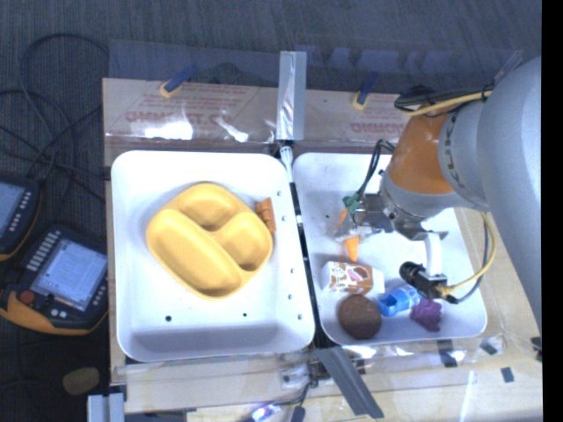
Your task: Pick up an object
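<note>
The gripper hangs low in the right bin; the view leaves its state unclear; just below it lies a small orange carrot, tapered, touching a flat printed packet toward the bench's front edge.

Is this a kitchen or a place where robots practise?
Probably a robot lab, not a kitchen. A grey and orange robot arm reaches over two white bins of toy food like a big yellow bun shape, a handheld control screen lies by the bench, and cables trail across the carpet.
</note>
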`<state>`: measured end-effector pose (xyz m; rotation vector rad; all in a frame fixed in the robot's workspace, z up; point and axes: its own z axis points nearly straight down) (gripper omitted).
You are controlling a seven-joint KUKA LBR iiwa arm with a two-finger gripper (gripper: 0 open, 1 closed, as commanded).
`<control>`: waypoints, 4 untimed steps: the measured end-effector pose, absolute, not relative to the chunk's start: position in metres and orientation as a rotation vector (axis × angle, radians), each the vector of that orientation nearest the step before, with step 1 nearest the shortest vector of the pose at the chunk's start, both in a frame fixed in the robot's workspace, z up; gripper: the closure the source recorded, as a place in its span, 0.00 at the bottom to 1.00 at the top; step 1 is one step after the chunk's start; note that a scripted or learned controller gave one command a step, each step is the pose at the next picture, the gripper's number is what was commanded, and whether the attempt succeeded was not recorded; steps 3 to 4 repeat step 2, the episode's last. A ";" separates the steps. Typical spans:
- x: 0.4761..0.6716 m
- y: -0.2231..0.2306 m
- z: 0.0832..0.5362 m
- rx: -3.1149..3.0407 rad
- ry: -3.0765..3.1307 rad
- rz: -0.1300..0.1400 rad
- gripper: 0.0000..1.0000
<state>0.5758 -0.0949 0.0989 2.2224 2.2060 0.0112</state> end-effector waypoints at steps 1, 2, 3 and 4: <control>0.608 -0.022 0.183 2.126 2.314 -0.003 1.00; 0.608 -0.021 0.191 2.124 2.317 -0.008 1.00; 0.608 -0.021 0.191 2.124 2.317 -0.008 1.00; 0.608 -0.021 0.191 2.124 2.317 -0.008 1.00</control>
